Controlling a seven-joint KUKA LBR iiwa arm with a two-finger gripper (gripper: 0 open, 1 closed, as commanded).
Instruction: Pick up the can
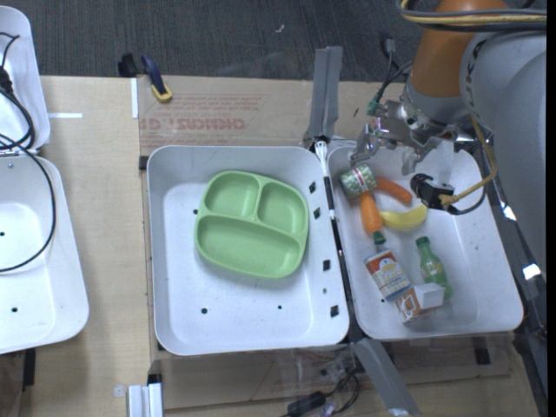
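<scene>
Setting: a tan bench [95, 233] under a dark carpeted floor strip at the top, carrying two shallow white bins side by side.
Arm: grey with an orange band, reaching in from the right; its gripper [388, 142] hangs over the far left corner of the right bin [486, 311].
Fingers: I cannot tell how wide they stand; the wrist hardware and cables crowd that spot.
Can: the can [357, 180] lies on its side in the far left corner of the right bin, just below the gripper and close to the wall shared with the other bin. Nothing shows it being held.
Step in hand: judged as the approach to the grasp.
Doing it well: come down centred on the can's body, close across its round sides so it cannot roll away, and keep clear of the bin wall and the neighbouring carrot.
Left bin: the left bin [174, 311] holds a green divided plate [253, 224], its compartments bare.
Right bin: besides the can, a carrot [371, 213] touching or nearly touching it, a banana [405, 218], a green bottle [432, 266], a small carton [387, 274] and a little box [420, 301].
Risk: the carrot may get nudged or caught along with the can.
</scene>
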